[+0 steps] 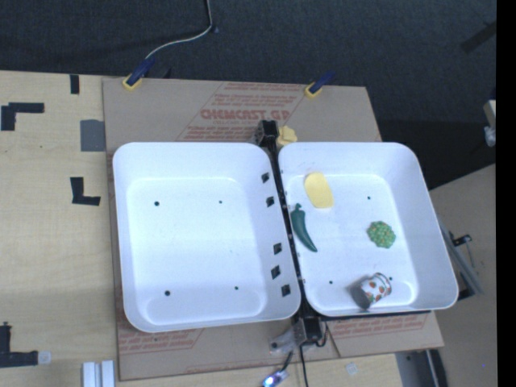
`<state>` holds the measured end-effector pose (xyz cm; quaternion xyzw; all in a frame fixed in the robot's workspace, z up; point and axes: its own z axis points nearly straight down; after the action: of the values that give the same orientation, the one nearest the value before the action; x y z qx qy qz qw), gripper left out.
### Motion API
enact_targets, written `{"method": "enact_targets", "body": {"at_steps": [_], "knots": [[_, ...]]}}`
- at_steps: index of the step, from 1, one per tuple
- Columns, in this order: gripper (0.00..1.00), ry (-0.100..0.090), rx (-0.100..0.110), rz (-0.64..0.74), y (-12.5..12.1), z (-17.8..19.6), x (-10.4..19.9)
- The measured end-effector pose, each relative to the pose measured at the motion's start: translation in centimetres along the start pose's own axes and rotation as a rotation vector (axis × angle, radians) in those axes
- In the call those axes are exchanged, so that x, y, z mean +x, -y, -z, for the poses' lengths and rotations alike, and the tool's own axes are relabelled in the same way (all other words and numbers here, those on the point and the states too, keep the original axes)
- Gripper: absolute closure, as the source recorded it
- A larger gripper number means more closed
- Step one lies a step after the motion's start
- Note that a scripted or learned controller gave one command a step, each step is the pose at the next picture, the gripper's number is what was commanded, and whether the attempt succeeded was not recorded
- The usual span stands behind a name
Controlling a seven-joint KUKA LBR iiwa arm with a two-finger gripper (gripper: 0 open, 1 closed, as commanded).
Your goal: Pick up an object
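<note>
The right bin [403, 168] holds four objects. A pale yellow oval piece [318, 190] lies near its back left. Just in front of it, along the bin's left wall, lies a dark green pepper-shaped item [303, 228]. A bumpy green ball [381, 234] rests toward the right side. At the front sits a small tipped-over cup [371, 289] with red and grey markings.
The left bin [133, 216] stands beside the right one, joined by a black clamped seam [278, 216]. Both rest on a brown cardboard sheet [234, 111] on a wooden bench. A cable [205, 14] trails over the dark floor behind.
</note>
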<state>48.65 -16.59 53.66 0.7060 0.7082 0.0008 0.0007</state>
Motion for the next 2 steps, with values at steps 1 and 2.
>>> {"method": "enact_targets", "body": {"at_steps": [1, 2], "knots": [[1.00, 0.003, 0.002, -0.006, 0.3, -0.2, -6.1], [1.00, -0.002, 0.002, 0.011, 0.2, -0.1, 6.4]]}}
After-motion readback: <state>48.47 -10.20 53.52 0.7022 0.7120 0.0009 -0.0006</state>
